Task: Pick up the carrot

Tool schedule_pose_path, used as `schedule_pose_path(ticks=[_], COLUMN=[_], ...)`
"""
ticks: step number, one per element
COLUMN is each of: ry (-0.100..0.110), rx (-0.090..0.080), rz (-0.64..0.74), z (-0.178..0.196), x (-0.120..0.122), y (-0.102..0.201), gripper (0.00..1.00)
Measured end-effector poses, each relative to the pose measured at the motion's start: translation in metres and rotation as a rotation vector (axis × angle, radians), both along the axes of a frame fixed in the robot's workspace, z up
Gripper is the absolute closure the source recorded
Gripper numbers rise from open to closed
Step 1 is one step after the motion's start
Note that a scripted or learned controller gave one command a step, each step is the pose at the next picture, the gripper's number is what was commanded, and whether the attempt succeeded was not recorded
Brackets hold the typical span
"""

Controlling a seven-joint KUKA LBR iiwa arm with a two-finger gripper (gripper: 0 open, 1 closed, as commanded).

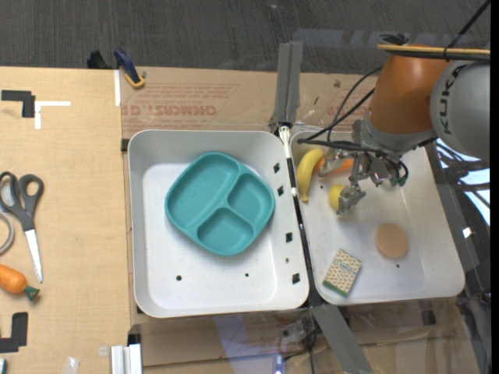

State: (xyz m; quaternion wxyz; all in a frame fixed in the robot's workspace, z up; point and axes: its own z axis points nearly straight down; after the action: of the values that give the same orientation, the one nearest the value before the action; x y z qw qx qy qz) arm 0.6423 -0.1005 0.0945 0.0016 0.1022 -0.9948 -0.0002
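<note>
An orange carrot [338,164] lies in the right bin [437,232] near its far left corner, between a banana [307,171] and the arm's wrist, which hides part of it. My gripper [352,193] hangs just in front of the carrot and to its right, pointing down. Its tip is right beside a small yellow fruit [335,199]. I see nothing of the carrot held in the gripper.
A round tan cookie [391,241] and a small green-and-white box [341,273] lie nearer the front of the right bin. The left bin [148,248] holds a teal divided plate [221,202]. Scissors [23,209] and another orange carrot-like piece [13,280] rest on the bench at far left.
</note>
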Motion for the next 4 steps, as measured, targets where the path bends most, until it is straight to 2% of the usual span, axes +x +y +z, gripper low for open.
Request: schedule_pose_path(ticks=[1,2,3,4], ry=[0.033,-0.011,-0.009,-0.008], rx=[0.006,-0.001,0.000,0.000], rz=[-0.248,-0.171,-0.227,-0.414], z=[-0.007,0.063,-0.001,-0.001], x=[0.010,0.013,0.018,0.017], y=[-0.029,-0.085,-0.074,-0.041], gripper=[0.00,0.00,0.00,0.00])
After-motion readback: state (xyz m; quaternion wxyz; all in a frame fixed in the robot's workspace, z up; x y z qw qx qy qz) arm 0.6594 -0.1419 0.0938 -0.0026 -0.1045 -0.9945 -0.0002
